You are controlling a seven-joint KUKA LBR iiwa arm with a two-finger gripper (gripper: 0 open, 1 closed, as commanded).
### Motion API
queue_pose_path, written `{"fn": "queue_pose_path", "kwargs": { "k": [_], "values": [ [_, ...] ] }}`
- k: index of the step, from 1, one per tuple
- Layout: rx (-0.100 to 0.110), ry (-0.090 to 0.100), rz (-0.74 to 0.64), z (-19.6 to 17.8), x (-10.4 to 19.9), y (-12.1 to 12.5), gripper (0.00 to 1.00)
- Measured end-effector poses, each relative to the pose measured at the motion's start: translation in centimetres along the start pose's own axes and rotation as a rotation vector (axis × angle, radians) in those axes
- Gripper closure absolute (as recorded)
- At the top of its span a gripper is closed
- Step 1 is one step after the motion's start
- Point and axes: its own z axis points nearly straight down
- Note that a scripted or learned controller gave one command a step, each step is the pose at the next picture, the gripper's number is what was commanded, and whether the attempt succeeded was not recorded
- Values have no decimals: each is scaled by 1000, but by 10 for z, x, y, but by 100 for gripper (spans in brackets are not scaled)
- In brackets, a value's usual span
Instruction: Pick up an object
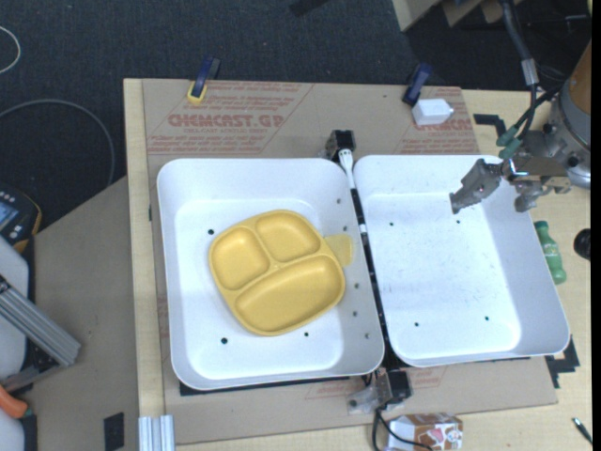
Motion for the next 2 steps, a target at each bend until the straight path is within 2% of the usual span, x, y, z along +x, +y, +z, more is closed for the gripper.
{"fn": "queue_pose_path", "kwargs": {
  "k": [1,2],
  "values": [
    [-5,1,-3,-68,62,-18,0],
    [-2,-2,4,-75,59,-17,100]
  ]
}}
